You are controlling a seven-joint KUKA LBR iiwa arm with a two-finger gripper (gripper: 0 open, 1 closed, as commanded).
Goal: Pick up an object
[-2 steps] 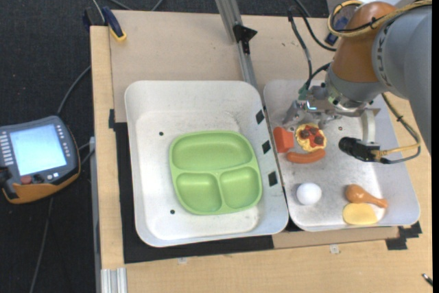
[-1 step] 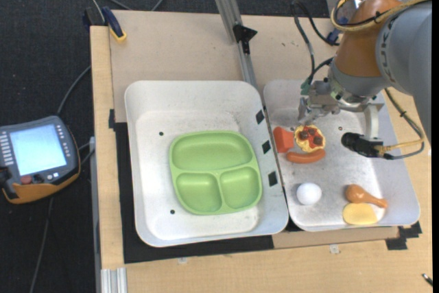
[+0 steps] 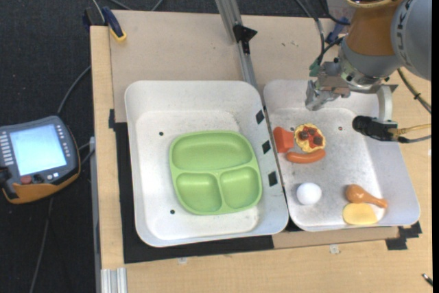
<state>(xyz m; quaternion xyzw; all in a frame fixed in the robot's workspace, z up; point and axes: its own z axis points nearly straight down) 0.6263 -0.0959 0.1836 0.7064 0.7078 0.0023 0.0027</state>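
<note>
Camera view, gripper first: hanging at about 12 o'clock over the right bin, near its far rim, pointing down, nothing seen between the fingers. Cannot tell from this slant if open or closed; too small and too dark. Probably kept high like this to choose one target before descending.

Just toward 6 o'clock from the gripper, a close group: small toy pizza, orange-red piece at its 9 o'clock against the bin's left wall, sausage touching or almost touching below. Crowded so, hard for two fingers to enter between. Further at 6 o'clock, white ball, alone and easier to reach. At about 5 o'clock, near the front rim, chicken drumstick with a yellow piece just beside it. Any of these could serve as the object to pick; none lifted yet.

At 9 o'clock, left bin with a green divided plate, three compartments, lying flat in the middle.

Far at 9 o'clock, off the bench, teach pendant with lit screen; writing there too small to read. No brand or label readable anywhere.
</note>
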